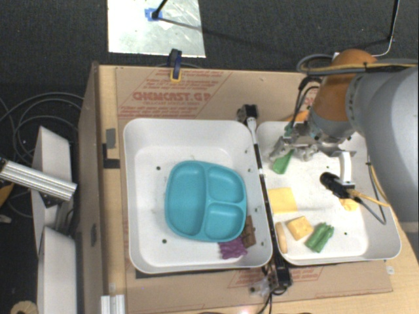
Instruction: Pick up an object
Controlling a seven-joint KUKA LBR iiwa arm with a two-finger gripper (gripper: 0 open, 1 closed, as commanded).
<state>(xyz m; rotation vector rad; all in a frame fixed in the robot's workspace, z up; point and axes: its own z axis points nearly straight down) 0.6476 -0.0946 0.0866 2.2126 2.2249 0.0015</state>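
I've got the gripper (pixel 296 149) low over the far end of the right bin (pixel 383 241), up near its back wall. From here I can't tell whether the fingers are spread or pressed together; the metal there is too blurred.

Right at the gripper, on its view-left side and a touch nearer the camera, lies a small green piece (pixel 281 163). It's tilted, with its upper end at or under the gripper, and I can't say whether they touch. Farther toward the camera from the gripper, a flat yellow square (pixel 283 200) sits against the bin's left wall.

Well apart from the gripper, at the near end, I see a tan stub (pixel 281 235), a yellow wedge (pixel 300 227) just beside it, and a second green piece (pixel 319 237) next to the wedge.

Over in the left bin (pixel 141 175), well to the view-left of the gripper, a teal divided plate (pixel 206 200) takes the middle. A purple scrap (pixel 230 248) and a brown bit (pixel 249 234) are tucked against its near right edge. Both bins rest on the cardboard-covered surface (pixel 163 97).
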